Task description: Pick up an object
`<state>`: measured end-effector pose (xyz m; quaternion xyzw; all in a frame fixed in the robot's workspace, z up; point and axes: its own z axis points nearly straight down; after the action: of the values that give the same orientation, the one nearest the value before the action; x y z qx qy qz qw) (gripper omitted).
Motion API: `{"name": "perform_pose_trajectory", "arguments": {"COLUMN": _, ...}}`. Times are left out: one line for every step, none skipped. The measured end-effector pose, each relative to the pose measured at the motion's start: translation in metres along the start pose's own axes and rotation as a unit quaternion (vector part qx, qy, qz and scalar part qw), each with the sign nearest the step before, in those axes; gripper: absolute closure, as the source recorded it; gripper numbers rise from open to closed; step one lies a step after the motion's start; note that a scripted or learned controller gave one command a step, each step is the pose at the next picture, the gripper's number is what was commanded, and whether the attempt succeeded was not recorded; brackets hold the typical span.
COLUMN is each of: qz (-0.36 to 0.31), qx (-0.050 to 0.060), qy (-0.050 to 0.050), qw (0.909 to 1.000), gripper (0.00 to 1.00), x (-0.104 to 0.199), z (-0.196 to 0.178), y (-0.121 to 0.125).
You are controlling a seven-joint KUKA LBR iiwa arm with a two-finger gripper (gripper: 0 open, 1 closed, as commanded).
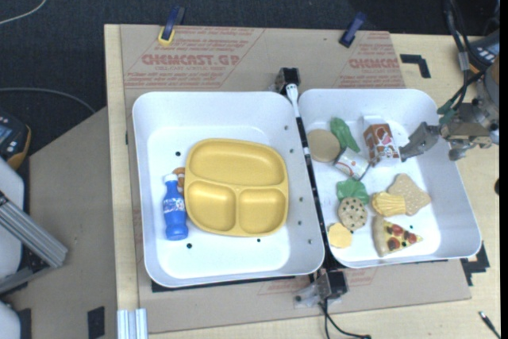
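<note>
The claw [421,140] is hanging over the right side of the right bin [454,194], reaching in from the right edge of the view. One dark finger is pointing down and to the left, but whether the claw is wide or narrow I cannot tell, and nothing is showing between its fingers.

Just to the left of the claw, a small brown and white carton [380,140] is lying in the bin, near but apart from it. Below the claw, a tan cracker [409,193] is lying, touching a yellow ridged chip [387,204] on its left. A pizza slice [396,236] is sitting lower, near the front wall of the bin.

Further left, a green leaf [345,134] is lying beside a round brown cookie [323,145], close to the bin's left wall. Under them a small white and red tube [350,166] is resting, then a green piece [351,190], a chocolate chip cookie [351,212] and a small yellow disc [340,236].

In the left bin [151,163], well apart from the claw, a yellow divided plate [236,186] is lying in the middle, and a blue bottle [175,209] is lying just beside its left edge. Both bins are standing on the desk [119,91].
</note>
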<state>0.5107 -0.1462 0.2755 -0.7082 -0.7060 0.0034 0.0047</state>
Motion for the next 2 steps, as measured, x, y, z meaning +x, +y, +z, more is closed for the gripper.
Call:
{"name": "perform_pose_trajectory", "arguments": {"qz": -0.001, "qx": -0.006, "qy": -0.001, "qw": 1.0000, "gripper": 0.00, "x": 0.000, "z": -0.006, "y": 0.002}}
{"name": "perform_pose_trajectory", "arguments": {"qz": -0.001, "qx": -0.003, "qy": 0.000, "qw": 1.0000, "gripper": 0.00, "x": -0.002, "z": 0.054, "y": -0.003}}
